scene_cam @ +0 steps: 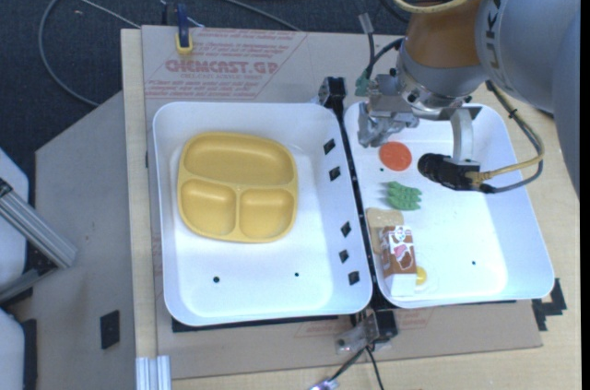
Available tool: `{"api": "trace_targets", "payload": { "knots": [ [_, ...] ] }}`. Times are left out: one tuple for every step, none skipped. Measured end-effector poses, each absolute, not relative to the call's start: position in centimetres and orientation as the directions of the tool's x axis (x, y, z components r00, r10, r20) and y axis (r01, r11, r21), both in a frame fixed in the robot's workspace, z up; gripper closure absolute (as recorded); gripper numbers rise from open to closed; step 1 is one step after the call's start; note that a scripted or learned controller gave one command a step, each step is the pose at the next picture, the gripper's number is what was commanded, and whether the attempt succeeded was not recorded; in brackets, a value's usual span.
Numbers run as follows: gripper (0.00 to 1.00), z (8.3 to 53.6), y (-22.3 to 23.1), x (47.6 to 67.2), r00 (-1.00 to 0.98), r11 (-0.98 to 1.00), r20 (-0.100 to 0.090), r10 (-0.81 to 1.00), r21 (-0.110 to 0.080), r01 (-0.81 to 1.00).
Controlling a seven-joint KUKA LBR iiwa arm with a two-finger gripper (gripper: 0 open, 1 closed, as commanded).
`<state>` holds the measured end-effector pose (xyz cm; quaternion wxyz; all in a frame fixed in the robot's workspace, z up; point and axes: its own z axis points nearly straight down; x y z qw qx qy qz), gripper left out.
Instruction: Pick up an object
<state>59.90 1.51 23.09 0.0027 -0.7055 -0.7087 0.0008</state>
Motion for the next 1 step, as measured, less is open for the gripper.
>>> {"api": "trace_targets", "payload": {
  "knots": [
    [1.0, 23.48, 6.21, 58.84, -0.005, 0.005, 0.002, 1.0, -0.003, 1.0]
  ]
}}
